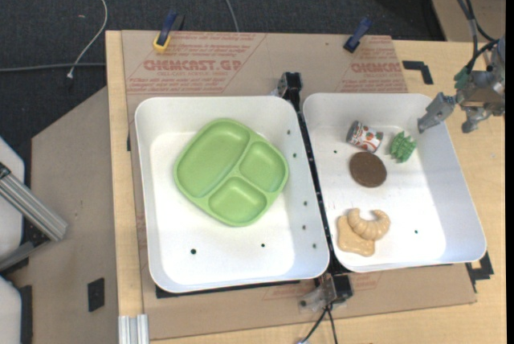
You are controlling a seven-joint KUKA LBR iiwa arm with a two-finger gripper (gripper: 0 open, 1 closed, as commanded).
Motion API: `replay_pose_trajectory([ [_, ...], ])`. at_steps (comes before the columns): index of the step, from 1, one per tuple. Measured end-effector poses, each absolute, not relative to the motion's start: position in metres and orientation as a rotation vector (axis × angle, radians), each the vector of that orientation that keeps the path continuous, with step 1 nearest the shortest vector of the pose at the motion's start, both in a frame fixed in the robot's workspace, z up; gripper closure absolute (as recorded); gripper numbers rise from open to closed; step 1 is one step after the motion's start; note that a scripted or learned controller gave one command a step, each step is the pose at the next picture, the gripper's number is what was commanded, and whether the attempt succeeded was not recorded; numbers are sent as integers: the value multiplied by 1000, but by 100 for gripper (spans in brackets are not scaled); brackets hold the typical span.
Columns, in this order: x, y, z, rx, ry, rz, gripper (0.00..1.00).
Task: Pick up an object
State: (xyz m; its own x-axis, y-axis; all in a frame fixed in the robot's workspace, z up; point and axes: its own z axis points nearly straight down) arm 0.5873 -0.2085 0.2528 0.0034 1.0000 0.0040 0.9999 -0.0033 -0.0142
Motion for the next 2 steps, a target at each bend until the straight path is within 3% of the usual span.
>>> replay_pose_trajectory([
  [1,590,-208,260,-2220,-2221,0,0],
  [2,591,-202,198,-2216,-2218,4,0],
])
